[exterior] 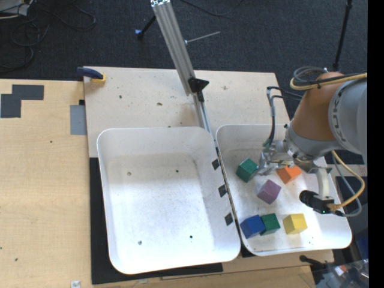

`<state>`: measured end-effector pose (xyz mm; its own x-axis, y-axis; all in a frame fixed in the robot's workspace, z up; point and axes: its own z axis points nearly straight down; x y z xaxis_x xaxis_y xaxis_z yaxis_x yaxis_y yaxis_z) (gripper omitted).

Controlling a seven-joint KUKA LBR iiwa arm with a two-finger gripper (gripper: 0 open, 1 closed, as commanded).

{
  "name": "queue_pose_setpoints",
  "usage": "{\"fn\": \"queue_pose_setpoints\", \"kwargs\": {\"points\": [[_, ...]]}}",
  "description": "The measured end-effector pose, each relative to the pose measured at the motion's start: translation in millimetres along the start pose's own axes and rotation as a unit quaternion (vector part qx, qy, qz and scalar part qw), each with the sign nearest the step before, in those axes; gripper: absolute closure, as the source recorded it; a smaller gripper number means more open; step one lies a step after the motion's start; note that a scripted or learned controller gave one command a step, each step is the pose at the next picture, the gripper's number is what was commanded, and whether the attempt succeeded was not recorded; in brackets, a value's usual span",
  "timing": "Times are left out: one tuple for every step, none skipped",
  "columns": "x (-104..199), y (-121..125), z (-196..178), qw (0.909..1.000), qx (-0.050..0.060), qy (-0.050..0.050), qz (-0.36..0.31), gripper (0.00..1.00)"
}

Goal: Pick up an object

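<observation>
Blocks number six in the right bin (336,236), all small cubes: two green, one orange, one purple, one blue and one yellow. The teal-green block (246,170) lies toward the bin's left side, tilted so that an edge points up, and it is the one nearest the gripper (266,164), which hangs just to its right with its metal tip close beside the block's upper face; whether they touch is hard to say from this slant. The orange block (289,173) sits just right of the gripper, partly under the wrist. The purple block (269,191) lies below those two, near the bin's middle. Along the near side run three in a row: the blue block (252,226) and the darker green block (270,222) touching each other, and the yellow block (294,223) a little apart to their right. The left bin (120,155) is the second of two white bins, with a speckled floor, and it meets the right one along a shared edge. One arm (327,116), grey with an orange band, reaches in from the right. I cannot tell whether the gripper is parted or closed, as its tip is too small and cluttered, and no block shows clearly between its tips.
</observation>
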<state>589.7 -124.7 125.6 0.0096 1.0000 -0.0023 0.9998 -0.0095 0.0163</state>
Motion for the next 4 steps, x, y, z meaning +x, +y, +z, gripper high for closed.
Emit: {"fn": "queue_pose_setpoints", "kwargs": {"points": [[1.4,0.2,-42.4,1.0000,0.008,0.001,-0.005,1.00],[-3.4,-4.4,-86.9,1.0000,0.007,0.001,-0.005,1.00],[-5.4,-4.2,-106.0,1.0000,0.008,0.001,-0.005,1.00],[35.9,5.4,-101.6,0.9999,0.009,0.002,-0.006,1.00]]}}
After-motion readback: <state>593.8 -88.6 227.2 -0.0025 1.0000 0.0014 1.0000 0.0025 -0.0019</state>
